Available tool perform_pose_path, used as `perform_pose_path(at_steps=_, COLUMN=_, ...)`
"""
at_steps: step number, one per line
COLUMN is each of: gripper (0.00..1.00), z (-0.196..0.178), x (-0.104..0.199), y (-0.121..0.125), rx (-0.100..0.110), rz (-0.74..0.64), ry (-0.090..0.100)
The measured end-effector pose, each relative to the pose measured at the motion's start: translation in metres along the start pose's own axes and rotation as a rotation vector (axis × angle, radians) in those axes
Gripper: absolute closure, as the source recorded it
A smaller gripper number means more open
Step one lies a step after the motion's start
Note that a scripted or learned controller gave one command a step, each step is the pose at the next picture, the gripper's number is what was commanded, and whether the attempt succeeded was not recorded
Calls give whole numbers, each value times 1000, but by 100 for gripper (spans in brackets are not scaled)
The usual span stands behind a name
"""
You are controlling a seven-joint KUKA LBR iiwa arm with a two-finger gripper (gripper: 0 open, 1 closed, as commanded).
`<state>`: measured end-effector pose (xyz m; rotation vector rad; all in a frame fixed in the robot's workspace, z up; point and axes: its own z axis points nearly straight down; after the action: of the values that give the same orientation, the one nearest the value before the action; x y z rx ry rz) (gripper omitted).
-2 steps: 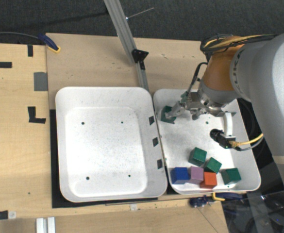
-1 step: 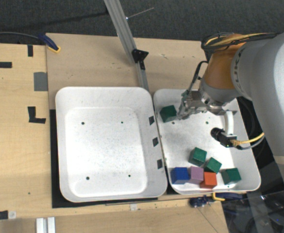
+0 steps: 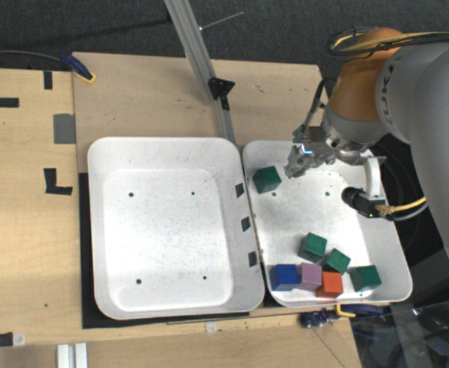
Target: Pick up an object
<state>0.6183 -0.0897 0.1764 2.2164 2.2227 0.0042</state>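
Note:
My gripper (image 3: 296,165) hangs over the far part of the right bin (image 3: 378,240), just right of a lone green cube (image 3: 267,179). Nothing shows between its tips, and the cube lies apart from them on the bin floor. Near the bin's front edge sits a cluster of cubes: a green one (image 3: 314,246), another green (image 3: 337,261), a third green (image 3: 364,277), a blue one (image 3: 285,276), a purple one (image 3: 311,274) and an orange one (image 3: 331,283).
The left bin (image 3: 166,225) stands beside the right one, sharing a raised rim. A slanted metal pole (image 3: 196,41) crosses above the bins' far side. A black cable fitting (image 3: 356,198) hangs off the wrist over the right bin.

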Motion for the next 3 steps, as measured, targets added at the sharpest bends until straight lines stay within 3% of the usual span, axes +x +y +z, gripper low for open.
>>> perform_pose_path(at_steps=1, gripper=100, z=-60, x=8, y=6, rx=-2, rz=0, ry=-1)
perform_pose_path(at_steps=2, gripper=100, z=-91, x=8, y=7, rx=2, rz=1, ry=0)
perform_pose_path(at_steps=3, gripper=100, z=-81, x=70, y=21, rx=5, rz=-4, ry=1)
